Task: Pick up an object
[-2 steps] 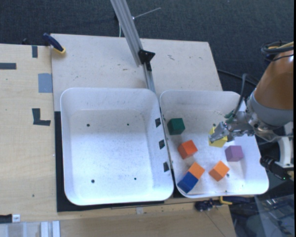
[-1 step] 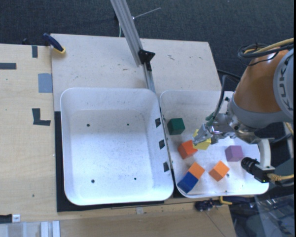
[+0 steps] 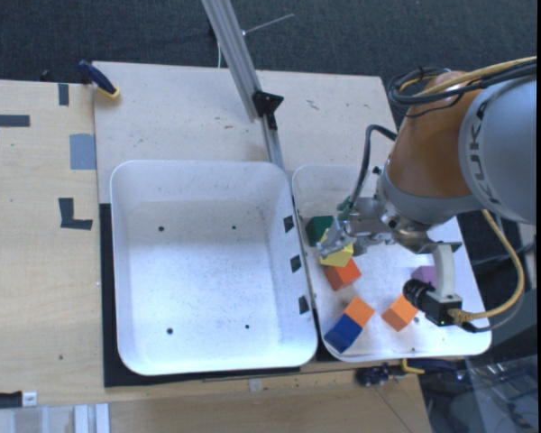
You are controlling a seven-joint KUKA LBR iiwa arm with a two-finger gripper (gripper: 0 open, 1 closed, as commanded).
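The counter (image 3: 162, 124) carries two white bins; the left bin (image 3: 203, 174), the larger, lies well off to the tool's left, and the right bin (image 3: 317, 183) sits under it. The grey and orange arm (image 3: 451, 152) hangs over the right bin, with the tool (image 3: 341, 240) low among the blocks. Whether the tool is spread or closed cannot be told; its tip is lost against the clutter.

Just under the tool's tip lies a yellow block (image 3: 339, 258), touching an orange block (image 3: 343, 273) below it, with a green block (image 3: 320, 228) just beside the tip on the left. The yellow block looks the likely target; it seems squat, with its longer side running roughly across the bin, though it is too small to be sure.

To do the grasp well, the tool should probably straddle the yellow block's short side and avoid pinching its neighbours. Nearer the bin's front edge, away from the tool, lie a blue block (image 3: 343, 334) topped by an orange piece (image 3: 359, 311), another orange block (image 3: 399, 313) and a purple block (image 3: 424, 273)
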